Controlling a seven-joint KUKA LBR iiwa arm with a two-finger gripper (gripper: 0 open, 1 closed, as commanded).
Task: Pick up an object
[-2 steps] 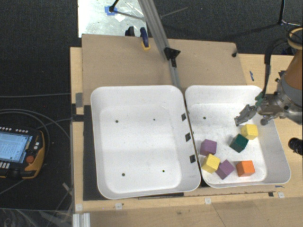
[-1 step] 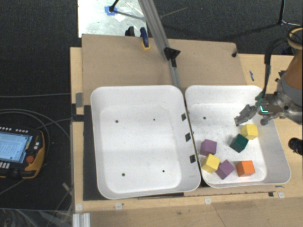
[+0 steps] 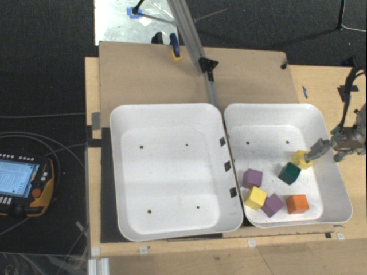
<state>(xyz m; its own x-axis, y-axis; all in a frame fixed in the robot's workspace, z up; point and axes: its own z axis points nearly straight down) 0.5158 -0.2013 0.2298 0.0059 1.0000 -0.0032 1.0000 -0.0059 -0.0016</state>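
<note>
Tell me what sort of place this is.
Probably a robotics lab or test cell. Two shallow white bins sit side by side on a bench, the right one holding colored blocks. A gripper reaches in over them, and a teach pendant lies on the dark floor.

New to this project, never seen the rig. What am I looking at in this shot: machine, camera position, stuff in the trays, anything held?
One camera, fixed above a bench, looks down at a slant. Two shallow white bins sit side by side: the left bin and the right bin. A robot arm reaches in from the picture's right; its tool is low over the right bin, at a yellow block near the bin's right wall. Whether it grips that block is not clear from here.

Also in the right bin: a dark green block beside the yellow one, an orange block, two purple blocks and a second yellow block. The screen device at far left looks like a handheld control pendant.
</note>
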